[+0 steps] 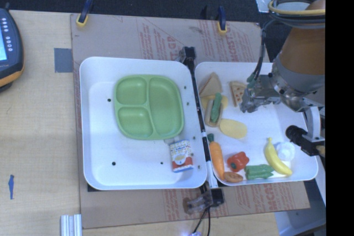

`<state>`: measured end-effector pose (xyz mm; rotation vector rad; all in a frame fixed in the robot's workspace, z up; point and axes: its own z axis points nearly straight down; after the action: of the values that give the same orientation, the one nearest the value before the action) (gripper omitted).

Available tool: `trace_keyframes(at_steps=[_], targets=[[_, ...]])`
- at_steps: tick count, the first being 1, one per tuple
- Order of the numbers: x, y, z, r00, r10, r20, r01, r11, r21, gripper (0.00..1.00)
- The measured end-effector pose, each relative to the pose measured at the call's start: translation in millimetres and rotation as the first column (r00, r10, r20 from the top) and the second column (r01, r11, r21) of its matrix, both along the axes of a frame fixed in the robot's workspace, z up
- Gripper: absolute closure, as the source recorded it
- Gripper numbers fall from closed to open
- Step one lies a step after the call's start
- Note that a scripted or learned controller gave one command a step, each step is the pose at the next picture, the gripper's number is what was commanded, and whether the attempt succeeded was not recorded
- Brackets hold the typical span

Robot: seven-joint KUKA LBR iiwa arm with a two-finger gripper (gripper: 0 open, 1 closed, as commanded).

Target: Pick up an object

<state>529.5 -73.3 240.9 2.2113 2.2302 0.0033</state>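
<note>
The right bin (310, 174) holds play food: a bread slice (210, 85), a green pickle (215, 108), a cracker wedge (238, 92), a yellow potato-like piece (233, 129), an orange carrot (217, 158), a red pepper (238, 161), a green bean piece (258, 172), a banana (276, 158) and a small white piece (285, 150). My gripper (253, 103) hangs over the bin's upper middle, just right of the cracker wedge, with nothing seen between its fingers. The grey arm with its orange band (304, 47) reaches in from the right.
The left bin (88, 119) holds a green divided plate (149, 106) and a small white carton (181, 155) near its lower right corner. Clamps (84, 11) hold the cardboard base. A black device (10, 47) lies at the far left.
</note>
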Motion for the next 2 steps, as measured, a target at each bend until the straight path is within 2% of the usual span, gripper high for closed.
trace_keyframes(at_steps=[1,2], targets=[[-1,-47,-40,1.0,-0.008,-0.009,0.008,1.0,-0.002,1.0],[59,-10,7,1.0,0.0,0.003,0.0,1.0,-0.001,1.0]])
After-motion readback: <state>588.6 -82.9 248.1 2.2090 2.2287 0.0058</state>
